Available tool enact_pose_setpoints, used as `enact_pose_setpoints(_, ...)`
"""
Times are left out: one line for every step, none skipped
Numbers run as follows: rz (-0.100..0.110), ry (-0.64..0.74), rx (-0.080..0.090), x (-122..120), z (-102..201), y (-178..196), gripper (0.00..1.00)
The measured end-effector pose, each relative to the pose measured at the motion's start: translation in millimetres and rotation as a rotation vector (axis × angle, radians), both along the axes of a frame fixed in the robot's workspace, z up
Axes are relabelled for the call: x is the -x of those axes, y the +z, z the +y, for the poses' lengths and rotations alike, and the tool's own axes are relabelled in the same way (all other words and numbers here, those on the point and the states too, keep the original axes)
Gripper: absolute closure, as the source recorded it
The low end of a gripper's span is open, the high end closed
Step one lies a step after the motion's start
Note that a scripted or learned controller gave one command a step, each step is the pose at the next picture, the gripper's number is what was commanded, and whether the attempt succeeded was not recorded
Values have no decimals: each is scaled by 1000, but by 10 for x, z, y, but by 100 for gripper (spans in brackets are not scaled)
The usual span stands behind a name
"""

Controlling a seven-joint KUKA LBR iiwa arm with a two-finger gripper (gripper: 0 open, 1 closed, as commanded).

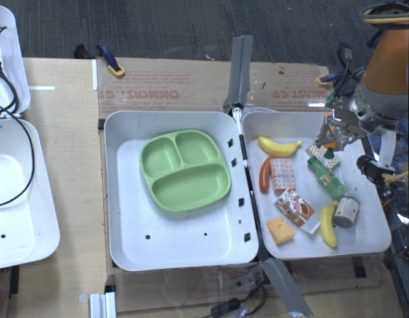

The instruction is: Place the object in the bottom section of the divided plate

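The pale green, three-section divided plastic plate is lying flat in the middle of the left shallow white bin, turned slightly so its long bottom section is facing about five o'clock and its two smaller sections are sitting toward eleven and one o'clock. All three sections are showing bare green. White bin floor is lying open all round the plate, with the widest stretch toward six o'clock and a narrower strip toward three o'clock, where the bin wall is meeting the grey divider post.

At three o'clock from the plate, the right shallow white bin is holding the loose items: a yellow banana near its top, an orange-red sausage just below it, a red and white packet beside the sausage, a brown and white printed carton, a yellow cheese wedge at the bottom, a second yellow banana touching a grey metal can, and a green bottle.

The gripper is hanging over the upper right part of that bin, just above a small patterned white box; whether it is apart or closed cannot be told. The grey arm with its orange band is reaching in from three o'clock.
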State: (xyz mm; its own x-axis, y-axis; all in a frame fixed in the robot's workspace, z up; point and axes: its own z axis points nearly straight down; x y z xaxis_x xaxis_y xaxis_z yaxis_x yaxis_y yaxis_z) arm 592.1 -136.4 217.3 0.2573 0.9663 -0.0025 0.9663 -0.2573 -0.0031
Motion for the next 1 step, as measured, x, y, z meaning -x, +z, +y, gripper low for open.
enact_pose_setpoints(1,377,-2,10,737,-272,100)
